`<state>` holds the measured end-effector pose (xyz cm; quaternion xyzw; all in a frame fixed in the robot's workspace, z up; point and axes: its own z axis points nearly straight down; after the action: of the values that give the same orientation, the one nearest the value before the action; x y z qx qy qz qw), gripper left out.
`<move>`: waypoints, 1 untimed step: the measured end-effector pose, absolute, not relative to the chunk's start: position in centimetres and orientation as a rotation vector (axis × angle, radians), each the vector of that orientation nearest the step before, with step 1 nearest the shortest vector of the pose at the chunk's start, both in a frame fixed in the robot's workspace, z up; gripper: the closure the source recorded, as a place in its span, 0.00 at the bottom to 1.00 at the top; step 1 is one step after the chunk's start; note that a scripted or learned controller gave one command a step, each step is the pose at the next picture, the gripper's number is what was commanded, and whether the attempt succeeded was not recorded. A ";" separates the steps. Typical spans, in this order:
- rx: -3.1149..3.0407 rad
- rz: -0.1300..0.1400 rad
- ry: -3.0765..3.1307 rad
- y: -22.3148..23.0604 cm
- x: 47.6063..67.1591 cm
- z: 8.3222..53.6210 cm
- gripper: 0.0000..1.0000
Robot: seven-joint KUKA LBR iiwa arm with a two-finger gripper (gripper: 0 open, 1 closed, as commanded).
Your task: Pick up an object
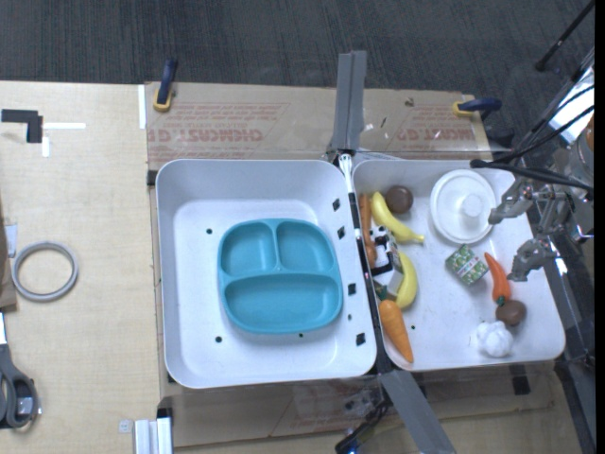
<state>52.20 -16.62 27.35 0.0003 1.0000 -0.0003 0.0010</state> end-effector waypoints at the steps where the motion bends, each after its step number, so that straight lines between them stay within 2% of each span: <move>1: -0.209 -0.002 3.130 -21.0 54.3 10.5 0.00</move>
<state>54.31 -21.03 10.49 -0.0666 0.9978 -0.0008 0.0024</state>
